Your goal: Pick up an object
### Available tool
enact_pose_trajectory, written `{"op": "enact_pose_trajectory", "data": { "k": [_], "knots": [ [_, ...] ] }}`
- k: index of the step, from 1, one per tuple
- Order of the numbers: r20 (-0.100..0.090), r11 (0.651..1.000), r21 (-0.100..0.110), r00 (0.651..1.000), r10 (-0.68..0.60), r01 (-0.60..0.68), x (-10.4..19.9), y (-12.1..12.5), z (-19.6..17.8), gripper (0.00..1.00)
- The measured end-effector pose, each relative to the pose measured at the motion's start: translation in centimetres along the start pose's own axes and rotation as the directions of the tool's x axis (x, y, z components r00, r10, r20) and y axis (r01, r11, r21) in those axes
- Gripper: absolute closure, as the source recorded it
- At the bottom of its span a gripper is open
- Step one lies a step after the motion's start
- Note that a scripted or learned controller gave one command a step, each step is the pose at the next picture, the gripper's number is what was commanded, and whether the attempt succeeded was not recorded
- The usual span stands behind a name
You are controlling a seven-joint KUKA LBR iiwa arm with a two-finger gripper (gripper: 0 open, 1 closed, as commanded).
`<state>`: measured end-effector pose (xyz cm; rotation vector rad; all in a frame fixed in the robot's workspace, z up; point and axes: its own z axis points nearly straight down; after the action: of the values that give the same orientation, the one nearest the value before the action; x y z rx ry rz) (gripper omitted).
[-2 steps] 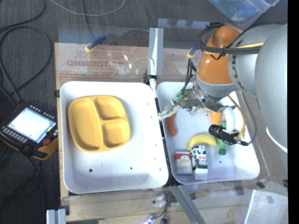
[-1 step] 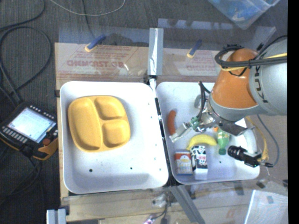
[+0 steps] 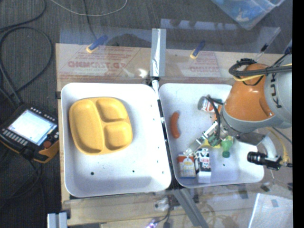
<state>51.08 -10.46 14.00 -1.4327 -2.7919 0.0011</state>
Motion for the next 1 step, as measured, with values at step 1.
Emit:
{"op": "enact_pose_trajectory", "data": {
  "k": [1],
  "knots": [
    [-0.002, 1.0, -0.001, 1.0, 0.0, 0.0, 0.03, 0.14, -0.77, 1.0]
  ]
}}
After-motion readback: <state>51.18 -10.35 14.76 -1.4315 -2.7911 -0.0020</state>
